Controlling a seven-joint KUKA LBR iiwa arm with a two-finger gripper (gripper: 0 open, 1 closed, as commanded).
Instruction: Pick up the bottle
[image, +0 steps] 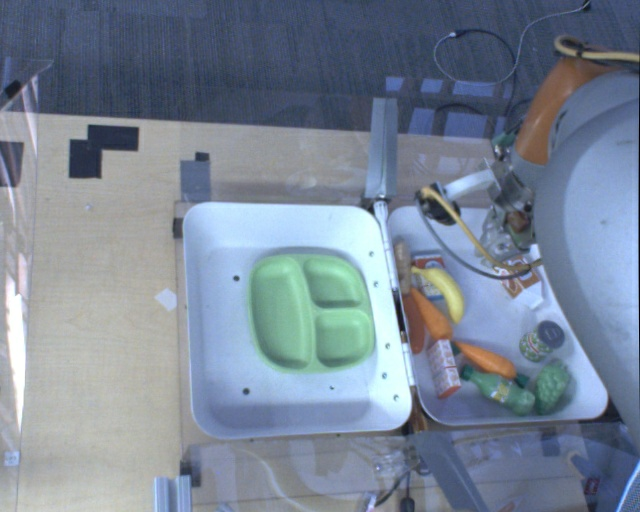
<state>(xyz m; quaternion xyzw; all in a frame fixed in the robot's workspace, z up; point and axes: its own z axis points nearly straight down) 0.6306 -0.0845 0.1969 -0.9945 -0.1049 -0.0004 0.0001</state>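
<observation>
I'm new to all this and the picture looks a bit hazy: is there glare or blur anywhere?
Camera view: even, soft light; pale reflections streak a clear panel at the left edge; the left bin shows a faint shadow around the green tray; the arm looms large and soft at right; the green bottle stays fairly sharp.

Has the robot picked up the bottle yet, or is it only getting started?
Only getting started, it seems. Nothing looks done: the small green plastic bottle lies on its side at the near end of the right white bin, beside an orange carrot. The gripper hangs over the bin's far end, away from it. Reaching, grasping and lifting are all left.
</observation>
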